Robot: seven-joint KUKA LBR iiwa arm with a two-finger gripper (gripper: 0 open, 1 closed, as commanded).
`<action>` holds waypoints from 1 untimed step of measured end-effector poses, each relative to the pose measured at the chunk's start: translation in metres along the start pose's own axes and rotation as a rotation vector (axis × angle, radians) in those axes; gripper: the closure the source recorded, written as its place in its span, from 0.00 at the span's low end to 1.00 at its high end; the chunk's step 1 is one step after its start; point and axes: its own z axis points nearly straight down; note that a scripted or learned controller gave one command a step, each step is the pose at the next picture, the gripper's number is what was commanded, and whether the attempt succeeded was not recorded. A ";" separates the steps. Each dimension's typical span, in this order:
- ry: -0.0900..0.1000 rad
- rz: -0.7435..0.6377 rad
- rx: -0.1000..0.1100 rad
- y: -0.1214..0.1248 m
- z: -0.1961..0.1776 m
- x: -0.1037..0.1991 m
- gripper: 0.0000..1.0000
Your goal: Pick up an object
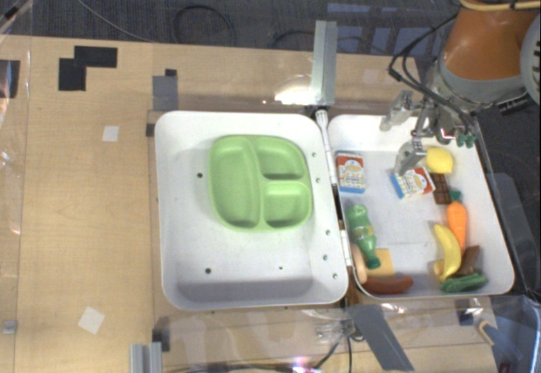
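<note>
My gripper (404, 136) hangs over the back of the right bin (397, 223), under the orange-banded wrist (486, 24). Its two silver fingers stand apart, open, with nothing between them. The lower fingertip (412, 156) is just above a blue and white carton (412, 184). Beside that carton lie a yellow lemon (439, 161) and a brown bar (443, 188). A red and white carton (351, 172) lies at the bin's left side, with a green bottle (361, 228) below it. A carrot (456, 219) and a banana (448, 249) are on the right.
The left bin (186, 261) holds a green divided plate (259, 181). A sausage (387, 284) and a green vegetable (463, 282) lie along the right bin's front wall. A metal post (324, 63) stands behind the divider between the bins.
</note>
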 end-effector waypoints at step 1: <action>-0.008 0.085 0.002 -0.054 0.125 0.005 0.00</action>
